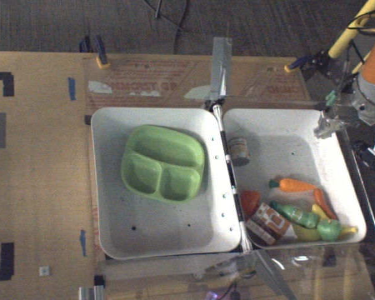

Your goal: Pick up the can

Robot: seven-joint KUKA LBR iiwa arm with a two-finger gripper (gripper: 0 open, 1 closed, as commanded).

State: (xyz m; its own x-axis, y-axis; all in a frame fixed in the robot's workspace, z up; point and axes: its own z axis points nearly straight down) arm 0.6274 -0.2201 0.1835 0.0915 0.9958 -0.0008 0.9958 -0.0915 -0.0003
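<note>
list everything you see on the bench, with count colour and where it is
bins: 2, white, side by side on the bench
divided plate: 1, green, left bin, toward its back
can: 1, grey, right bin, against its left wall
carrots: 2, orange, right bin, front right
bottle: 1, green, right bin, front
small box: 1, brown and white, right bin, front left corner
red piece: 1, right bin, by the left wall
yellow and green toy food: a small pile, right bin, front right corner
gripper: 1, grey, over the right bin's back right corner, apart from the can
</note>
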